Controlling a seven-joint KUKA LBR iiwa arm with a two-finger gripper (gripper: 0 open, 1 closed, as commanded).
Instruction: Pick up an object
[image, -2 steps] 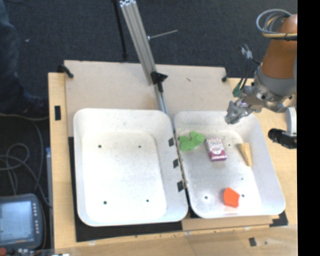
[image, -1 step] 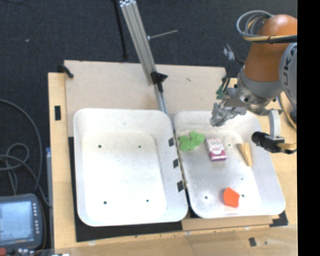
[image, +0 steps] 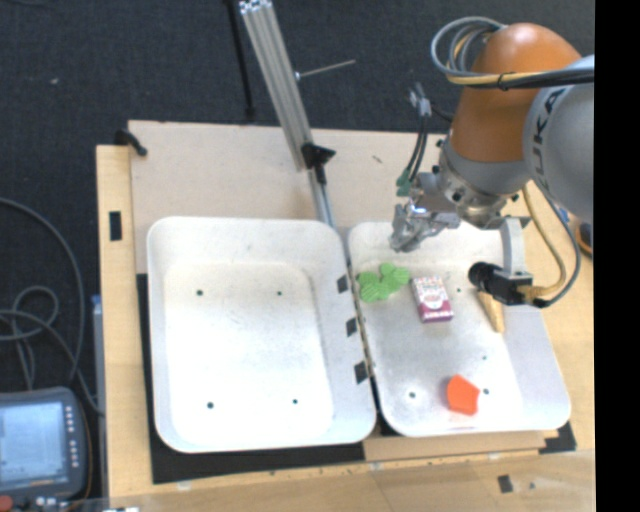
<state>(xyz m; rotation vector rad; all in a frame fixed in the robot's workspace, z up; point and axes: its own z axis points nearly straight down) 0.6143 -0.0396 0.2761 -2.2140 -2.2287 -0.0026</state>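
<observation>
Jaws (image: 408, 236) at upper left corner of right bin (image: 520, 400), nothing seen between them; apart or together: cannot tell. Nearest item: green toy (image: 383, 283), just below and slightly left in frame, approx. level across. Small pink box (image: 432, 298) lies below-right, long axis near vertical. Orange block (image: 461, 394) well apart, lower right.

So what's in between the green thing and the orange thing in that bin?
In the camera view, the small purple and white box sits a bit to the right of the line from the green thing to the orange thing; otherwise just bare white bin floor.
</observation>
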